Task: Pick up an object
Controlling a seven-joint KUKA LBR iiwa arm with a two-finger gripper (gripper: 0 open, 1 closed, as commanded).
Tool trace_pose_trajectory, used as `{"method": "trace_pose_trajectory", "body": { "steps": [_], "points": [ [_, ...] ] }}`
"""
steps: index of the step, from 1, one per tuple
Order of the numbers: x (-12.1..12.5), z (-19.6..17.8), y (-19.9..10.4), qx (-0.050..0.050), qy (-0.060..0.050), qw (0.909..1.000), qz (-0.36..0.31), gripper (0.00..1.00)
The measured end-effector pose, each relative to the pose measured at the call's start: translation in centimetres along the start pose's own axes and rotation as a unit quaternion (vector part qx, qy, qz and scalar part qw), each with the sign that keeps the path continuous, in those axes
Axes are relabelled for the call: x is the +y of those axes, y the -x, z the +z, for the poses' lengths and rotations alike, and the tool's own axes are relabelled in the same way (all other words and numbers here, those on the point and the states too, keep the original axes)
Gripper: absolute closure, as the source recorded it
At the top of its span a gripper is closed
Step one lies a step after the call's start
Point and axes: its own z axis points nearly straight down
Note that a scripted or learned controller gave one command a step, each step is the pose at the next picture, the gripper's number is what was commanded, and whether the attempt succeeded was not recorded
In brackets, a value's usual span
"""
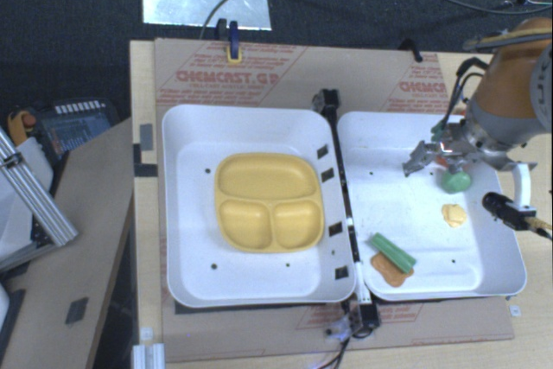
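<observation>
In the right bin (501, 272) a small green ball (456, 181) lies near the right side. A pale yellow lump (454, 214) sits just below it. Near the bin's front left corner a green stick (393, 252) rests across a flat orange piece (390, 271). My gripper (429, 156) hangs low over the right bin's upper part, just up and left of the green ball. Nothing shows between its fingers.
The left bin (186, 264) holds a yellow divided plate (266, 201) in its middle. A black divider with clips (340, 186) runs between the bins. The arm's grey and orange wrist (514, 99) enters from the right above the right bin.
</observation>
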Motion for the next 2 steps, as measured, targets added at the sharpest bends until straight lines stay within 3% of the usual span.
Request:
{"method": "trace_pose_trajectory", "body": {
  "steps": [1, 2],
  "points": [
    [0.6, 5.2, -0.9, 0.000, 0.000, 1.0000, -0.001, 0.00],
    [0.7, 7.5, -0.9, 0.000, 0.000, 1.0000, -0.001, 0.00]
  ]
}}
